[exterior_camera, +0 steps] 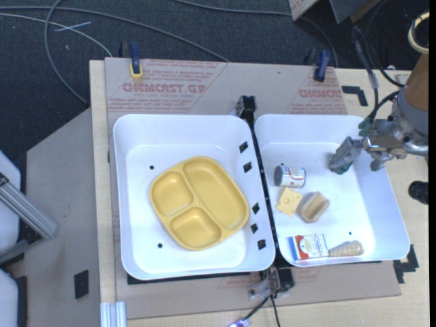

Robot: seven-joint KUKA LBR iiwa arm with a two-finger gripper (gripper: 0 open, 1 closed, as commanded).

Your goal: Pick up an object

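Note:
The right bin (381,203) holds several small items. A small can (289,176) lies on its side near the bin's left wall. Below it sit a yellow cheese wedge (289,201) and a tan bread roll (313,207). Along the front wall lie a red and blue carton (308,246) and a waffle cone (346,249). My gripper (359,160) hangs over the bin's upper right part, open, with nothing between its fingers (340,159). It is to the right of the can and apart from every item.
A yellow three-compartment plate (198,201) lies in the left bin (136,155). A black divider with clips (253,176) runs between the bins. Blue clamps (135,60) hold the board at the back. Cables lie on the floor behind.

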